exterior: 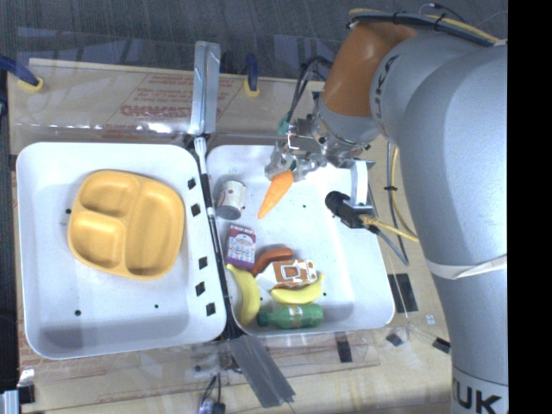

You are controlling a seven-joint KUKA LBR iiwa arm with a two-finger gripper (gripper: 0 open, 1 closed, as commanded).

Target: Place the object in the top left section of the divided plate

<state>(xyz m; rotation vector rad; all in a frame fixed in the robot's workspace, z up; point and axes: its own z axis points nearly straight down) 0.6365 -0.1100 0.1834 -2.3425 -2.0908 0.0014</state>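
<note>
An orange toy carrot (273, 195) hangs point-down over the back of the right bin (366, 257). Its thick end sits between the fingers of my gripper (290, 167), which is shut on it. The yellow divided plate (126, 222) lies in the left bin (52, 317), well to the left of the gripper, with all its sections bare. Its top left section (105, 193) is about two hundred pixels left of the carrot.
The right bin also holds a small tin can (230, 198), a purple packet (241, 246), a sausage (272, 256), two bananas (247, 293), and a green item (291, 316). A ridge with black clips (202, 231) divides the bins. Cables (392, 227) hang by the arm.
</note>
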